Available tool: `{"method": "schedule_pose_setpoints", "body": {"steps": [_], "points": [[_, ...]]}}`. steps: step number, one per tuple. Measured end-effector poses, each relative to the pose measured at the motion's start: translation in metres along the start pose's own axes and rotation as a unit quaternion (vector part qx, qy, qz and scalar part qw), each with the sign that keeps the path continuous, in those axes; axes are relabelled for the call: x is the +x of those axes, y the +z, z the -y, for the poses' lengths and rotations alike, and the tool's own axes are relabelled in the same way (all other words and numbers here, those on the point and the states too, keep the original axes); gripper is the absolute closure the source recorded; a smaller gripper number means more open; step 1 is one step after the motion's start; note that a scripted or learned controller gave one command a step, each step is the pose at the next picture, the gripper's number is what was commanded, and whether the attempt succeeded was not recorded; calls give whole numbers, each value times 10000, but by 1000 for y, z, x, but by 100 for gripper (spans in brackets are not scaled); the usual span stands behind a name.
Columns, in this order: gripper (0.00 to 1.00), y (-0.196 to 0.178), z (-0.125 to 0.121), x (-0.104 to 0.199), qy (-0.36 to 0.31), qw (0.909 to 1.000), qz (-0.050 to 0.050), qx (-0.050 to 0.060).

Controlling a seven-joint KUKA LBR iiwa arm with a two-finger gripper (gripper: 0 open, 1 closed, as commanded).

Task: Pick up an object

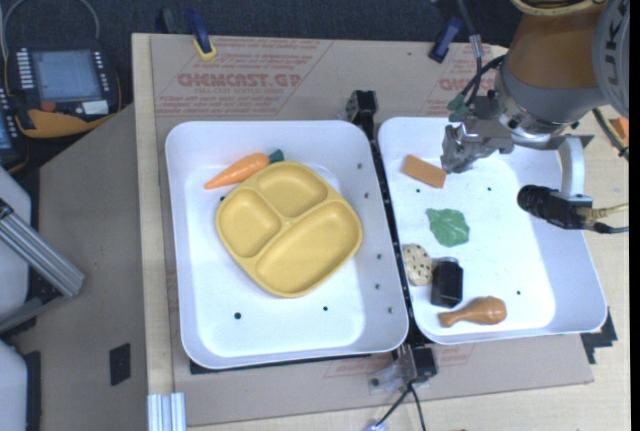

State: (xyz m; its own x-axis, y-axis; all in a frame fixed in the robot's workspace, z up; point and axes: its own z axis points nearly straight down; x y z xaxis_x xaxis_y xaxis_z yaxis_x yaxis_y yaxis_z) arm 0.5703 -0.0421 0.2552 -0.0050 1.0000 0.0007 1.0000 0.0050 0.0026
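My gripper (459,157) hangs over the back of the right bin (560,249), just right of an orange wedge (424,171) and close to touching it. In the same bin lie a green leafy piece (448,225), a speckled cookie (417,264), a black block (446,282) and a brown drumstick (476,313). The left bin (190,219) holds a yellow divided plate (289,227) and an orange carrot (238,170) behind it. Nothing is visible between the fingers.
A black cylindrical part (550,204) of the arm juts over the right bin's right side. Clamps (362,106) sit between the bins at the back. The bench's cardboard (250,69) surrounds both bins.
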Motion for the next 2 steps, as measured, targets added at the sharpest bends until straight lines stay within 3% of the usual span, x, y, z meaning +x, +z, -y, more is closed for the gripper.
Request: {"method": "schedule_pose_setpoints", "body": {"steps": [1, 2], "points": [[100, -1, -12, 54, -6, 10000, -1, -2], [100, 21, -22, 98, 3, 10000, -1, 29]]}}
